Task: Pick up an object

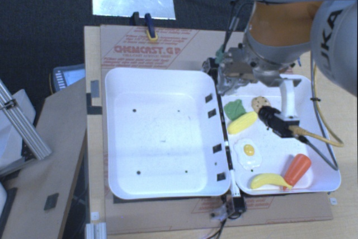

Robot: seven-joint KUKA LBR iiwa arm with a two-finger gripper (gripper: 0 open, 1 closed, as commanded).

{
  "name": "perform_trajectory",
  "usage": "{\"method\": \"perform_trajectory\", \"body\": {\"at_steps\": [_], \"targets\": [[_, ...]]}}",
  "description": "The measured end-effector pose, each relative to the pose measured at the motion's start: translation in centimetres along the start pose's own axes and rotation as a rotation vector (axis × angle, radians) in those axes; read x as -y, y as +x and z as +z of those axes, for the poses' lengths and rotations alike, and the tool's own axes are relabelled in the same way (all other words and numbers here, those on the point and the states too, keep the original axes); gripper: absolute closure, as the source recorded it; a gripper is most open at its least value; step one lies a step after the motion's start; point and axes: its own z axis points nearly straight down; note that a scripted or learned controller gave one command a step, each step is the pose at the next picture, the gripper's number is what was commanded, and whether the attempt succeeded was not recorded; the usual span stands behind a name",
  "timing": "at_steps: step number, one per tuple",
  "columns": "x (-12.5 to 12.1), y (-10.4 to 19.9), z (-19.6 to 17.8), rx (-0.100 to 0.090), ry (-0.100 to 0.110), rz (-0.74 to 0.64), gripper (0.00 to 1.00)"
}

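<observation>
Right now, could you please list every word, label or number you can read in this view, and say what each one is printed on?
"CHEMCAST", in red, followed by a few characters too blurred to read: on the cardboard sheet behind the bins.
Fainter red lines above and below it: too blurred to read.
"KA", the visible end of a cut-off brand: on the grey arm link.
</observation>
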Motion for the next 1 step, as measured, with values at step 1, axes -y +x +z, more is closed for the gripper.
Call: {"method": "perform_trajectory", "body": {"at_steps": [1], "targets": [[-3.19,11.61,-8.51,-0.006,-0.005,-0.006,1.0]]}}
